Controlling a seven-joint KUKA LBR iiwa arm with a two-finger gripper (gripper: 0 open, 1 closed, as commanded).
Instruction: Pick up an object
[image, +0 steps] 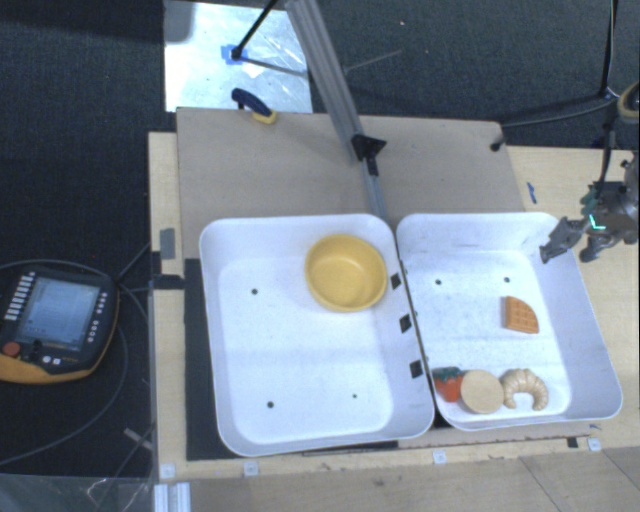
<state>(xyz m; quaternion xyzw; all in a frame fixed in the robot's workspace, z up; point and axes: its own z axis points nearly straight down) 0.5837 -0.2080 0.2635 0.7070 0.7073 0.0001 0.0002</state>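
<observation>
A yellow bowl (346, 271) sits at the back of the left bin (240, 400). In the right bin (470, 250) lie an orange waffle piece (519, 315), a tan round biscuit (481, 391), a croissant (526, 388) and a small red and green item (447, 382), the last three along the front wall. My gripper (573, 243) hovers over the right bin's back right rim, apart from all of them. Its two grey fingers are spread with nothing between them.
A grey pole (335, 85) slants across the cardboard backboard behind the bins. A yellow and black clamp (255, 105) sits at the board's back edge. A teach pendant (50, 320) lies on the floor at the left.
</observation>
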